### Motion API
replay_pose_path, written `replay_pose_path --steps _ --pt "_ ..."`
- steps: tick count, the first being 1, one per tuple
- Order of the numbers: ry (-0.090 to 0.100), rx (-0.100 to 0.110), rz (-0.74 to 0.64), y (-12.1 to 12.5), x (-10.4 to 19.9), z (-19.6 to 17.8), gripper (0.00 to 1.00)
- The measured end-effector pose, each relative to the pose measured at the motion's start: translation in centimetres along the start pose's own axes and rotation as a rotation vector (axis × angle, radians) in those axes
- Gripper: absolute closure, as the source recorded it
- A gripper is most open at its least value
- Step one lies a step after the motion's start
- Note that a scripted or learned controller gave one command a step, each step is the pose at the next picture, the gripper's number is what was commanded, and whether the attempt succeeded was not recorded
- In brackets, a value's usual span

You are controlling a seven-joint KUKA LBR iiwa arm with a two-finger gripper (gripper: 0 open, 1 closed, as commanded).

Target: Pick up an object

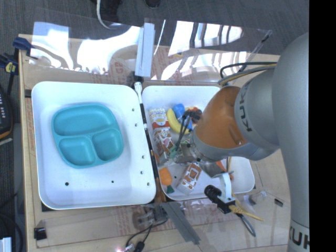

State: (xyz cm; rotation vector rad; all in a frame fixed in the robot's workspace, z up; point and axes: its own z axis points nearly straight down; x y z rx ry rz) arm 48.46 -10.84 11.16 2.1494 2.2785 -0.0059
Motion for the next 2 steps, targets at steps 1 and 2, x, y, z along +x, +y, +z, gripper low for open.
replay_pose_path --steps 1,2 --pt "-0.001 -0.003 -0.178 9.24 -1.2 1.76 0.0" --pt "0.006 0.001 -0.19 9.29 -0.55 0.88 1.0"
